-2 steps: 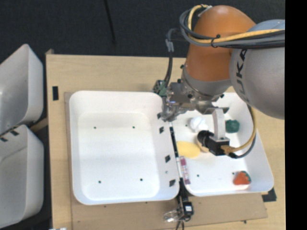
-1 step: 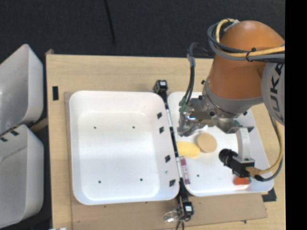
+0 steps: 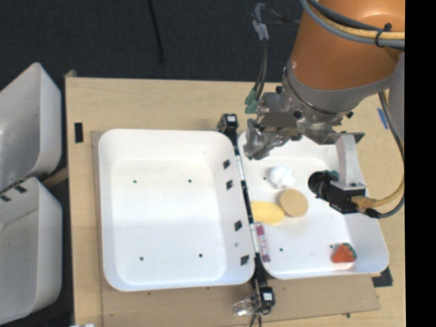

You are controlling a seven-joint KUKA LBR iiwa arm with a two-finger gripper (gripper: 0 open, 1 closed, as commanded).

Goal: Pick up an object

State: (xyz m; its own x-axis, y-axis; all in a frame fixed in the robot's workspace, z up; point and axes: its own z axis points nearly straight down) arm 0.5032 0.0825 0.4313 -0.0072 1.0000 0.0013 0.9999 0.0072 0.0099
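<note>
low at the right of the frame, you see a small red object (image 3: 343,253) in the bottom right corner of the right bin (image 3: 306,268), well apart from everything else. further up, toward the middle of that bin, a pale yellow piece (image 3: 268,213) lies near the wall shared with the left bin (image 3: 163,210), and a round tan disc (image 3: 294,202) sits just right of it, their edges meeting. a small white lump (image 3: 280,177) lies just above the disc. beyond these, the gripper (image 3: 257,147) hangs over the upper left corner of the right bin, near the white lump and up-left of it. you cannot tell from here whether the gripper is spread or pressed together, and nothing shows pinched in it. the arm (image 3: 347,26), with its orange band, fills the upper right of the frame. both bins rest on the wooden bench (image 3: 82,182).
</note>
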